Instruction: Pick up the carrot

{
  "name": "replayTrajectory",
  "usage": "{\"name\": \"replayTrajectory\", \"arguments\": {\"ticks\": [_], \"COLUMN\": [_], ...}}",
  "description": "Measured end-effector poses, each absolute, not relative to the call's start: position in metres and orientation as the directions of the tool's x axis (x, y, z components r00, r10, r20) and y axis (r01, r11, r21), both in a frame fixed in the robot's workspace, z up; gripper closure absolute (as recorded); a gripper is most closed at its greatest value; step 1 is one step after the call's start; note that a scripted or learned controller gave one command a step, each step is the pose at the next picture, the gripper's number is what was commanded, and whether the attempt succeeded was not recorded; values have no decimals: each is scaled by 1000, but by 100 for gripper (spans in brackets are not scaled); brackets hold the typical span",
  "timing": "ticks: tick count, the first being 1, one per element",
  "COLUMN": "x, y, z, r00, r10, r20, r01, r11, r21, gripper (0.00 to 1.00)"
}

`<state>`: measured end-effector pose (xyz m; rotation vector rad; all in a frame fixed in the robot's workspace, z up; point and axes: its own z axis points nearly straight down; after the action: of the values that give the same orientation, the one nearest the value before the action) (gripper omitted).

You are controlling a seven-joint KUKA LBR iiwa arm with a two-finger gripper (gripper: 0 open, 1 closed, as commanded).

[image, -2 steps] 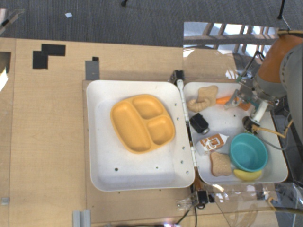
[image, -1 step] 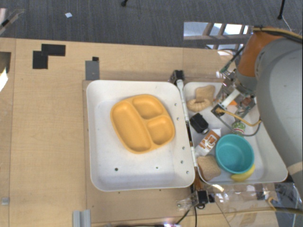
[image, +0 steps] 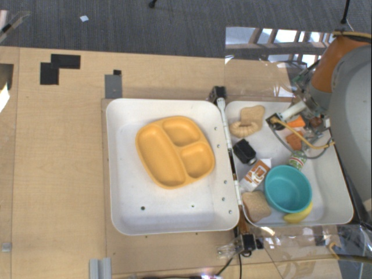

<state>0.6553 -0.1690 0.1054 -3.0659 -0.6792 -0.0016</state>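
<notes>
The carrot [image: 296, 122] shows as a small orange piece in the upper part of the right bin [image: 343, 182], mostly hidden by the gripper. The gripper [image: 304, 122] reaches in from the right and hangs low, right at the carrot. Whether it touches the carrot cannot be told. A second orange piece [image: 294, 139] lies just in front of it.
The right bin also holds a tan bread-like piece [image: 250, 120], a black object [image: 244, 151], a small carton [image: 256, 174], a teal bowl [image: 288, 189], a yellow fruit [image: 298, 216], another tan piece [image: 256, 206] and a green-topped can [image: 297, 161]. A yellow divided plate [image: 174, 151] lies in the left bin [image: 125, 208].
</notes>
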Motion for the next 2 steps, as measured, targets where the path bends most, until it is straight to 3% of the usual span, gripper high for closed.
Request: {"name": "replayTrajectory", "arguments": {"ticks": [1, 2], "x": [654, 658], "y": [-199, -193], "z": [89, 103], "r00": [941, 936], "r10": [339, 352], "r20": [12, 20], "r01": [339, 353], "r11": [-941, -936], "r21": [-4, -6], "gripper": [0, 100]}}
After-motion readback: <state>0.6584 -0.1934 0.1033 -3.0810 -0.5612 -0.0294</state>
